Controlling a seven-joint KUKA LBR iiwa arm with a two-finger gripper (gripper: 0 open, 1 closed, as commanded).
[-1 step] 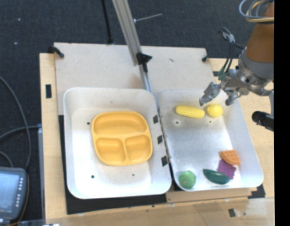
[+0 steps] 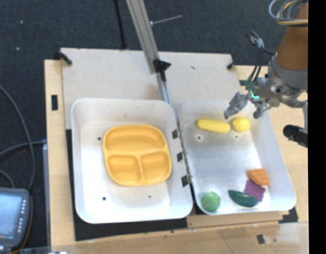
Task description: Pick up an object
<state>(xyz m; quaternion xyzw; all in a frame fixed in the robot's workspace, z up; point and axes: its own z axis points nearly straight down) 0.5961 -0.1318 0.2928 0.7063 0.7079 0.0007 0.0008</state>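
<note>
One fixed camera — high above the bench — looks down aslant on both bins.

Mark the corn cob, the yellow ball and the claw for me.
corn cob [image 2: 214,125], camera view, middle of the cob.
yellow ball [image 2: 241,124], camera view, centre of its top.
claw [image 2: 247,108], camera view, midway between its two fingertips.

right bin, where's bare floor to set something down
The right bin is bare across its middle, between the corn and lemon at the back and the green, orange and purple pieces along the front. It is crowded under the pincer and at the front right corner.
</note>
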